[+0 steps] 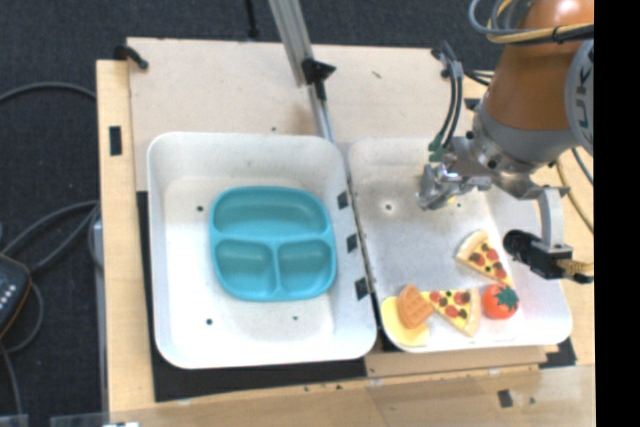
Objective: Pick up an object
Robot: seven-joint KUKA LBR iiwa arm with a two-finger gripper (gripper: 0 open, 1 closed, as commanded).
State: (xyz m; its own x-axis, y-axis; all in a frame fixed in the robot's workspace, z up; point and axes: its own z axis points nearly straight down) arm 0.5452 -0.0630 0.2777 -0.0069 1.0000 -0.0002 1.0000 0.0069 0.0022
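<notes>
a: where are the things it could pick up?

b: all in the right bin (pixel 400 165), down in its near corner, below the claw (pixel 436 189) and mostly to its right. closest to the claw is a pizza slice (pixel 486 258) lying flat, well apart from the claw's tip. further down is a strawberry (pixel 500 302), and left of that a second pizza slice (pixel 453 306) touching a round orange cookie (pixel 413 306). under the cookie a pale yellow piece (pixel 405 330) peeks out at the bin's edge; i can't tell what it is.

a: and the claw itself?

b: it hangs over the bare middle of the right bin, on the end of the grey arm (pixel 535 65) with its orange band. its metal tip points down and left. nothing sits between its fingers that i can see, but whether they're spread or pressed together, i cannot tell from this angle.

a: what's on the other side?

b: the left bin (pixel 180 215), well to the claw's left, holds a teal plate (pixel 272 242) with three sections, one long one at the back and two smaller ones in front. the plate's sections have nothing in them.

a: anything else near the claw?

b: a black clip-like part (pixel 535 253) sticks out over the bin's right edge, to the claw's lower right, just beside the first pizza slice.
</notes>
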